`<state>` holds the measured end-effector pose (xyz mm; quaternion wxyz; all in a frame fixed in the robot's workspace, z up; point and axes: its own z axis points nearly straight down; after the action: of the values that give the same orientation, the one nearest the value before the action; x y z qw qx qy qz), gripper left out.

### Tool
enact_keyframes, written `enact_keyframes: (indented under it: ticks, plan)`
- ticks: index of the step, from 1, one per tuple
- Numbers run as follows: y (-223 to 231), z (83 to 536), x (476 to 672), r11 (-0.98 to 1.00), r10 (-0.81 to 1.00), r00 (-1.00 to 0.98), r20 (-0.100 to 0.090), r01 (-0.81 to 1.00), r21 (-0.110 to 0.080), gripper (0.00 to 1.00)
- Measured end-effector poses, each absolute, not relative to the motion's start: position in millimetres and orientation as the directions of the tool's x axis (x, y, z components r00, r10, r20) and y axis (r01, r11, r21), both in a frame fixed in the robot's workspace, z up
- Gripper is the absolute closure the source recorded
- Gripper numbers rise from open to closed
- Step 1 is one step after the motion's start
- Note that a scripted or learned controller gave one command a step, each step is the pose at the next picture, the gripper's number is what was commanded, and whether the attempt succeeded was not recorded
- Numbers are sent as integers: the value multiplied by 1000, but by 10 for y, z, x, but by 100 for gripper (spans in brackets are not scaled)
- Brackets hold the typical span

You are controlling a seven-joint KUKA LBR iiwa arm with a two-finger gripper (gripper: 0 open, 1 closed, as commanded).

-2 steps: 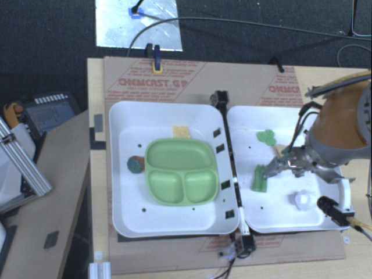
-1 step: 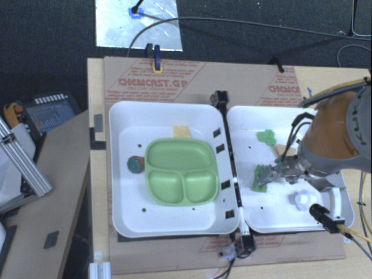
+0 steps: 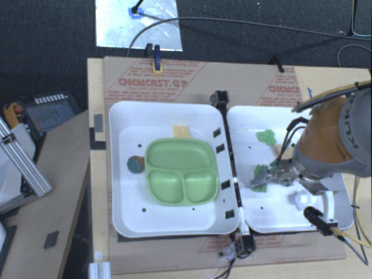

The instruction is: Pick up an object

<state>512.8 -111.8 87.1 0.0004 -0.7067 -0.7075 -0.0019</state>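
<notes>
One hand (image 3: 261,180) low in right bin (image 3: 279,220), green object (image 3: 260,173) at its fingertips

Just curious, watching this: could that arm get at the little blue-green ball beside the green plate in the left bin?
Probably yes. The ball lies in the open beside the plate, with nothing over it. The gripper is over the right bin, so the arm must cross over.

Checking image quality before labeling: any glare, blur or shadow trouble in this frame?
Camera view: strong glare on the metal sheet at top; the white bins read bright but not blown out; soft shadow under the arm; the pincer region is slightly blurred, so the green object there lacks detail.
</notes>
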Motion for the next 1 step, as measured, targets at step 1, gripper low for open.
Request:
enact_keyframes:
  ticks: [1]
  plan:
    - [-1104, 1005, 5162, 4, 1000, -4, 4, 1000, 12, 100]
